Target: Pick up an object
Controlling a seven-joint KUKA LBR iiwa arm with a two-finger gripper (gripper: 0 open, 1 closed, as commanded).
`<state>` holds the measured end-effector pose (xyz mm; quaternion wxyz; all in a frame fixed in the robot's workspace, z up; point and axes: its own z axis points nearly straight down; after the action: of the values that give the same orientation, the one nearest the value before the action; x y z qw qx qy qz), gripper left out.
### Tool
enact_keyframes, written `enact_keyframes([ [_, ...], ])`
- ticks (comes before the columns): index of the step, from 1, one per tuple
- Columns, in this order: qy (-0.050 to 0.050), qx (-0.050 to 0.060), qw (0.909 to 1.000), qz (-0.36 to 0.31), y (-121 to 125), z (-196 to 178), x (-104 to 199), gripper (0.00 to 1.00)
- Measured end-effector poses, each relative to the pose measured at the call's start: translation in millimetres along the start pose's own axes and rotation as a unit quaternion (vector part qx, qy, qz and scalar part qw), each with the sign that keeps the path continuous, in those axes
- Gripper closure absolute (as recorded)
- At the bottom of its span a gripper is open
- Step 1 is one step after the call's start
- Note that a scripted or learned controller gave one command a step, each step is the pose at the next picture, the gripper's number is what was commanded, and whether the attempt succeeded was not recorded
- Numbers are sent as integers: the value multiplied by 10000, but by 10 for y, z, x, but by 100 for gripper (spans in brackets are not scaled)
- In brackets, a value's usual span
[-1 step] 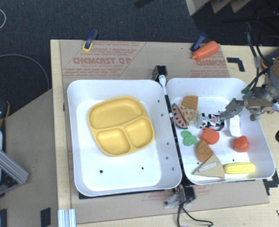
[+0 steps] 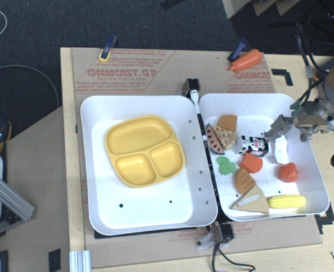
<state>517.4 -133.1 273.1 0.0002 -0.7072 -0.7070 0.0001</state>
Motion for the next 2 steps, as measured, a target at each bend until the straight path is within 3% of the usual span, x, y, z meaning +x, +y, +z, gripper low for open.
enact_keyframes([
  [2, 13, 36, 10000, 5, -39, 1092, -67, 0],
])
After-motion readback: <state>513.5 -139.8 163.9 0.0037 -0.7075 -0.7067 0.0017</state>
